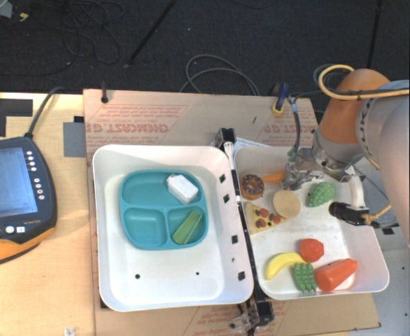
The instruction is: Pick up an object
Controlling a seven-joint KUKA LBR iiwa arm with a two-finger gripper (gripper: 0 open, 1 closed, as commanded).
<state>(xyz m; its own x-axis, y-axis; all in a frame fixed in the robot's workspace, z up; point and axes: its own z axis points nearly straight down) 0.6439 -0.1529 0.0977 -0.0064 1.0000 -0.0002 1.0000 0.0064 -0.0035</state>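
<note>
Over the right white bin [373, 275], the gripper [297, 176] hovered; its opening couldn't be told. Crowded neighbours, the round tan disc [286, 204] and green leafy toy [321, 193], risked a misgrab.

two white bins [114, 187], one teal tray [138, 219], nine toy foods [287, 262]

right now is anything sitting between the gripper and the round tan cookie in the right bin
Nothing visible does. The gripper hangs just above and right of the round tan cookie, with bare white bin floor between them. The green bumpy toy lies to the right of that path, and the brown sprinkled donut to the left.
</note>
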